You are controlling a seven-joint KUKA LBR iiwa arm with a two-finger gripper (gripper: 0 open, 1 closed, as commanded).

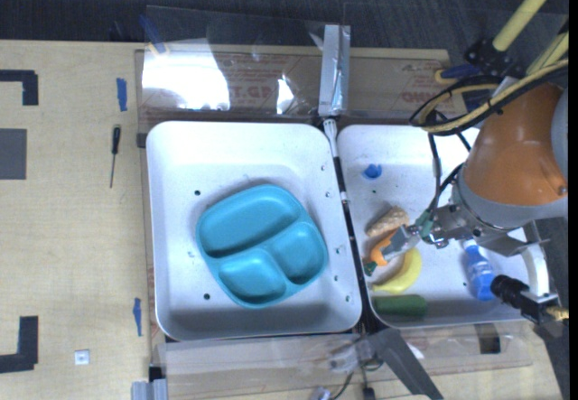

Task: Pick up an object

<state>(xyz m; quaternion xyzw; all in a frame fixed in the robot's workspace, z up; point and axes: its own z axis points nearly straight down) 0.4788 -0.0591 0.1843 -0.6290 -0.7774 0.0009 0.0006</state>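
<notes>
Wooden bench (63, 236), 2 white bins, claw (408, 237) above banana (403, 273), grip state unclear, no legible writing.

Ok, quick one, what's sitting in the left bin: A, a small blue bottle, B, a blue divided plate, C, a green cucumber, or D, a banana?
B: the blue divided plate lies alone in the left bin, while the food items sit in the right bin.
</notes>
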